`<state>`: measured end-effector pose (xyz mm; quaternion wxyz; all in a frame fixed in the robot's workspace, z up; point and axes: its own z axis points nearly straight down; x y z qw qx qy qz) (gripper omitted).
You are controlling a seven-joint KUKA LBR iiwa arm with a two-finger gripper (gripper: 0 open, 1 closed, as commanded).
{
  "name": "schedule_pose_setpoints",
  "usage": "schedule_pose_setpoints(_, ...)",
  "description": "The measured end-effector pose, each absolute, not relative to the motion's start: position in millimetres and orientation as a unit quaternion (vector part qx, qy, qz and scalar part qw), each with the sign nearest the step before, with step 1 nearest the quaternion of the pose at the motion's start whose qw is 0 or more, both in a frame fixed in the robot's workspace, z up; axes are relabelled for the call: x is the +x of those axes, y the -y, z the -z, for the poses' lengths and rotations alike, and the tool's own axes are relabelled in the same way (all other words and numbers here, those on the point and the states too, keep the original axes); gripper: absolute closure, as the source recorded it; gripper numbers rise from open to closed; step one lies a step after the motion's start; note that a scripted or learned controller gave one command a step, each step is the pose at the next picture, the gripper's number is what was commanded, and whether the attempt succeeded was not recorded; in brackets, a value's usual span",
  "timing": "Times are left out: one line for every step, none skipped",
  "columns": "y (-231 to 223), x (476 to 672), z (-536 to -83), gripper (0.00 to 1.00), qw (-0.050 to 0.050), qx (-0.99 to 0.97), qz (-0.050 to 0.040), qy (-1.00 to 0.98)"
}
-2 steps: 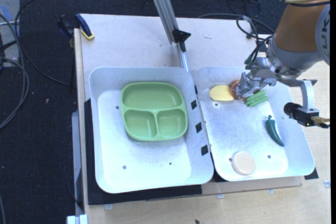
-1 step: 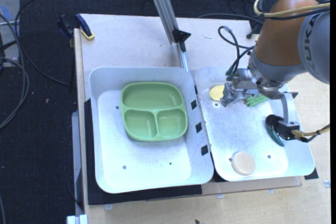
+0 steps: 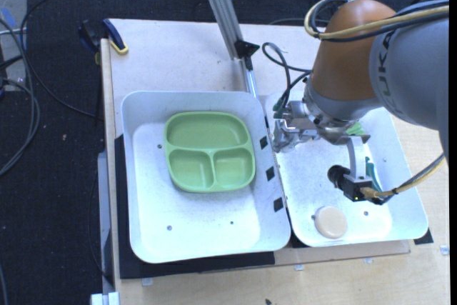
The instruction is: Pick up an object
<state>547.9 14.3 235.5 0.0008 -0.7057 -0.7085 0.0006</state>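
While the end effector (image 3: 288,131) is held low over the right bin (image 3: 407,218) at its inner wall, nothing is seen grasped: approach step, judged early.

Candidates entered: a beige disc (image 3: 330,222), lying near the right bin's front wall, apart from the end effector; a green plate (image 3: 211,151), three-compartment, lying in the left bin (image 3: 150,225). Whether the end effector is released or clenched cannot be told, its working end being masked by the wrist. Green scraps (image 3: 355,129) are glimpsed under the arm; what they belong to cannot be made out. For the next move, a target must be chosen and the end effector centred above it before descent.
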Motion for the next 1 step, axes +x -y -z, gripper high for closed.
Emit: schedule_pose_setpoints(-70.2, 535.3, -243.1, 1.00, 0.001, -0.704, 0.0001, 0.710)
